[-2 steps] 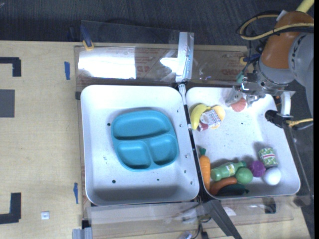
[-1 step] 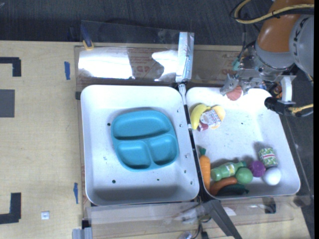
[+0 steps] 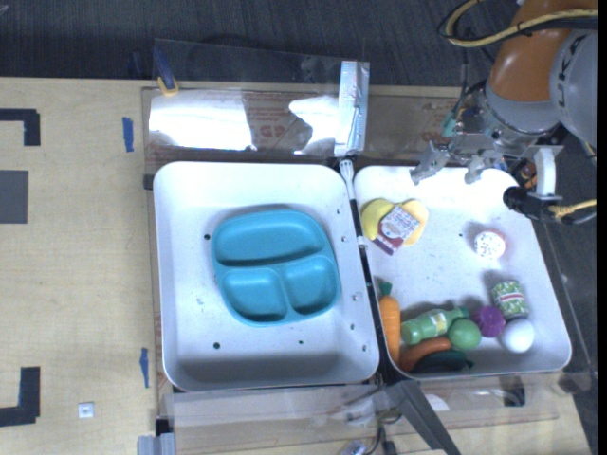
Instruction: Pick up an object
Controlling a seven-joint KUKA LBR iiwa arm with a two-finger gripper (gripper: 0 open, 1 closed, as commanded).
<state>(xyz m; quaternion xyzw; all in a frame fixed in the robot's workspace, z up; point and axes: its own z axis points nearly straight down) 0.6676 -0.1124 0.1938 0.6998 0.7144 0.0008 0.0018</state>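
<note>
Looking down from the camera view, the tool (image 3: 453, 159) hangs at the far rim of the right bin (image 3: 555, 282), its 2 fingers spread apart with nothing between them. The task names no single thing, so any item in this bin could serve.

Closest to the tool, just below and to its left, lies a yellow packet (image 3: 394, 222) with a red-and-white label; it looks light and probably soft and crinkly, so a pinch across its narrow width seems the safest hold. Below the tool and a little to its right sits a small white speckled disc (image 3: 489, 245), standing apart from everything else, likely light and stiff, but low and possibly slippery at the edge.

Farther from the tool, along the near wall, toy food is crowded together: an orange carrot (image 3: 390, 321), a green bottle (image 3: 426, 325), a green ball (image 3: 464, 334), a purple piece (image 3: 490, 320), a green-labelled can (image 3: 509, 298) and a white egg (image 3: 518, 336). These probably weigh little, yet their rounded, touching shapes may roll or jam the fingers.

The left bin (image 3: 180, 254), well away from the tool, holds a blue divided tray (image 3: 275, 263).
</note>
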